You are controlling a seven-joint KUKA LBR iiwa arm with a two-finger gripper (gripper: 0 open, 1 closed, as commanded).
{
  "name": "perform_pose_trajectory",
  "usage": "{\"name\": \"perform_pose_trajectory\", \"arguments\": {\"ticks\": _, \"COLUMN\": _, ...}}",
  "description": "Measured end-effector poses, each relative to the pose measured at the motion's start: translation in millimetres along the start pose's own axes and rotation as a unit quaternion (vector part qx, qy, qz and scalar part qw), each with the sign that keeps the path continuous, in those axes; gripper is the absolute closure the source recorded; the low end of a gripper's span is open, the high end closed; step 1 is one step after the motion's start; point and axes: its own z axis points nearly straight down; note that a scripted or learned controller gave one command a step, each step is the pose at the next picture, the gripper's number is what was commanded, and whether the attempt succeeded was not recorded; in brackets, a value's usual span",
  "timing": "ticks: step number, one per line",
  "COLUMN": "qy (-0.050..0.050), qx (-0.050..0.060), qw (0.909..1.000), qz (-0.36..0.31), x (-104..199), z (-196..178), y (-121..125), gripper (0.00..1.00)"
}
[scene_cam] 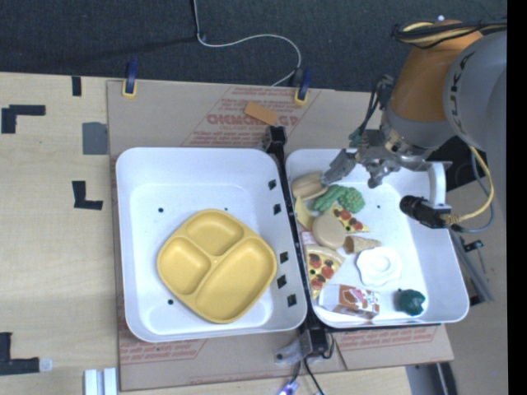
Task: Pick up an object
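While I watch from my remote seat, the left bin (132, 220) carries a yellow divided plate (216, 263), and the right bin (449, 257) is crowded with toy food. The gripper (356, 171) hangs over its far end, fingers spread apart with nothing between them, just above the green broccoli (342, 197). Nearer lie a fried egg (379, 266), pizza slice (321, 266) (toppings up) and small dark green piece (409, 301).
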Motion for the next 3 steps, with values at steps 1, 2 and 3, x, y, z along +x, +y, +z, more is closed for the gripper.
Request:
{"name": "perform_pose_trajectory", "arguments": {"ticks": 1, "qy": 0.0, "qx": 0.004, "qw": 1.0, "qz": 0.002, "x": -32.8, "z": 114.2, "y": -2.7, "gripper": 0.0}}
{"name": "perform_pose_trajectory", "arguments": {"ticks": 2, "qy": -0.004, "qx": 0.016, "qw": 0.9999, "qz": -0.002, "x": 1.5, "z": 117.9, "y": 48.8, "gripper": 0.0}}
{"name": "perform_pose_trajectory", "arguments": {"ticks": 3, "qy": -0.004, "qx": 0.018, "qw": 0.9998, "qz": 0.001, "x": -1.9, "z": 111.1, "y": 45.8, "gripper": 1.0}}
